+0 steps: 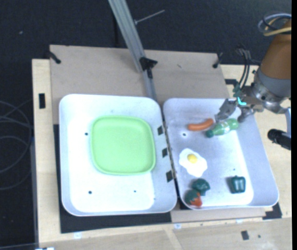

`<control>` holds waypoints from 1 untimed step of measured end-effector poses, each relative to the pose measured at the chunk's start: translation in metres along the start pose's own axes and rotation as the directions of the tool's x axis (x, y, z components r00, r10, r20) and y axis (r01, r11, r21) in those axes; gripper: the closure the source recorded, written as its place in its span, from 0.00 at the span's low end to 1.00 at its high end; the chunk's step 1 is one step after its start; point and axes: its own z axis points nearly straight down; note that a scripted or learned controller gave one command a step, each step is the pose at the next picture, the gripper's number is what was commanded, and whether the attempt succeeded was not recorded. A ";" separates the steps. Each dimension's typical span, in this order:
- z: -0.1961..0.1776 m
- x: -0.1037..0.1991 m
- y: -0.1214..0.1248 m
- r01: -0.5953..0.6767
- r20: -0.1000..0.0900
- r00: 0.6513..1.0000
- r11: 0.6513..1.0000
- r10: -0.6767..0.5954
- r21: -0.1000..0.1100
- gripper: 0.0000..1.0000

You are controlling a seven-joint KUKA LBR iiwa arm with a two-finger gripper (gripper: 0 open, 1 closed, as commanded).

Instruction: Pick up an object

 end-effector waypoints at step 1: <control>0.000 0.000 0.000 0.000 0.000 1.000 1.000 0.000 0.000 0.00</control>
